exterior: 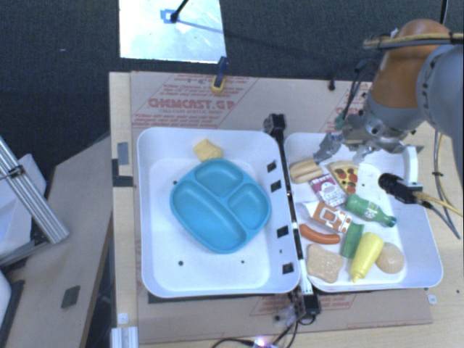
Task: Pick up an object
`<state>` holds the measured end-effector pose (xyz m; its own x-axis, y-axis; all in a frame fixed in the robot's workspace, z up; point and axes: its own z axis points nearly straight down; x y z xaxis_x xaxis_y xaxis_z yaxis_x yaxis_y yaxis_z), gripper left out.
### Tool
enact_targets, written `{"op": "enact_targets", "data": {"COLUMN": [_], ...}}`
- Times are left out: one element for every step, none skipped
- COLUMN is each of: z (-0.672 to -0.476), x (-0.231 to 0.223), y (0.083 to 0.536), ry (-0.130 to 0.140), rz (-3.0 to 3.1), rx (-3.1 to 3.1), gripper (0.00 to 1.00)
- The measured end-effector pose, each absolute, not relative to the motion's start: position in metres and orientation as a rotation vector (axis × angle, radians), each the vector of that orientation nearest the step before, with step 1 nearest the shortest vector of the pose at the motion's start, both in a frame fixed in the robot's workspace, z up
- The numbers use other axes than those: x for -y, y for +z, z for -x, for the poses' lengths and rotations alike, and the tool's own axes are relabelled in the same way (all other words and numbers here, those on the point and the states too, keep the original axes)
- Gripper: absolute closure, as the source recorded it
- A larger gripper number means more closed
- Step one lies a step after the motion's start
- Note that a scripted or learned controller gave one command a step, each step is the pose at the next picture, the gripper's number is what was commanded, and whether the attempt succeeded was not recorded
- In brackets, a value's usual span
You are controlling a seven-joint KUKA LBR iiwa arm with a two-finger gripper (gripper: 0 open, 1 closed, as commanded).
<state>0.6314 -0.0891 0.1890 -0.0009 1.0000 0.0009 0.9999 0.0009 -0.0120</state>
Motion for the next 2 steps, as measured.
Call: {"op": "enact_targets", "data": {"z": [-0.634, -0.631], "x": [0.089, 0.085], "y": [0.197, 0.136], "ry": [-0.002, 0.002], "rz": [2.219, 2.218], "rx": [2.226, 2.221], "gripper": [0.00, 0.00]}}
